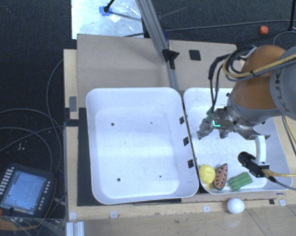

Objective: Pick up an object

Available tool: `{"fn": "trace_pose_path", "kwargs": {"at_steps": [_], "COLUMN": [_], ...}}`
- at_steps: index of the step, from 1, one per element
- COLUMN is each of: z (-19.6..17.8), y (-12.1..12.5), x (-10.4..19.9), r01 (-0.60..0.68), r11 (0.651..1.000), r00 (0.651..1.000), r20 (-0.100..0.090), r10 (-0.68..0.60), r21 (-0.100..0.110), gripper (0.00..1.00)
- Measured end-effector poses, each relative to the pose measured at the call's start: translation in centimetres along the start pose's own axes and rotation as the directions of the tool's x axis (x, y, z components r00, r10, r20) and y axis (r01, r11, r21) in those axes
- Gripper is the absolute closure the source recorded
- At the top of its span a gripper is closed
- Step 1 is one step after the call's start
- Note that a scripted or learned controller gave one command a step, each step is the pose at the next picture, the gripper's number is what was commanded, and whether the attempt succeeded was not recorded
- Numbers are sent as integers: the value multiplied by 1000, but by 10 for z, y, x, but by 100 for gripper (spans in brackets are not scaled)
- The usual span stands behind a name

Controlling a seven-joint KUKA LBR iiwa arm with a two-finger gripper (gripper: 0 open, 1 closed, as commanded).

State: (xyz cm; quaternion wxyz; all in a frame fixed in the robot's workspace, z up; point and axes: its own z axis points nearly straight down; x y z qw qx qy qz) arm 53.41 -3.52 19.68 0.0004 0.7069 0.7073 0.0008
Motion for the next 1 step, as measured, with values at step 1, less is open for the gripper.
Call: {"fn": "trace_pose_path", "kwargs": {"at_steps": [1], "z": [11], "y": [67], "x": [129], "r01": [7], "r11": [1000], "r00": [1000], "r20": [0], "r10": [-7], "r21": [0], "gripper": [0]}}
